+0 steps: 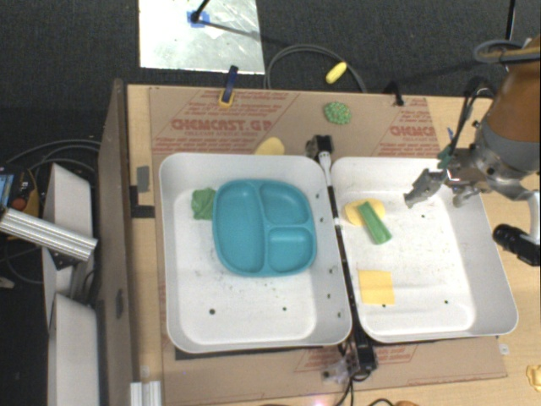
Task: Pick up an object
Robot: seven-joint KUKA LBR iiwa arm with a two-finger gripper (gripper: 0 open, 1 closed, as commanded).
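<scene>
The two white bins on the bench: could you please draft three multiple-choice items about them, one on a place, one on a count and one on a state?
1. Where does the blue, three-compartment plastic tray lie?
A. In the left white bin
B. In the right white bin
C. On the brown cardboard behind the bins

2. How many loose items lie in the right white bin?
A. One
B. Three
C. Five

3. How does the pincer stand relative to the green stick-shaped block?
A. Clamped on it
B. Pressing it flat
C. Apart from it, to its upper right

Answers: 1 A, the blue tray rests within the left white bin. 2 B, the right white bin holds the green stick-shaped block, a pale yellow piece beside it and a flat yellow square. 3 C, the pincer shows bare bin floor between itself and the block.
</scene>
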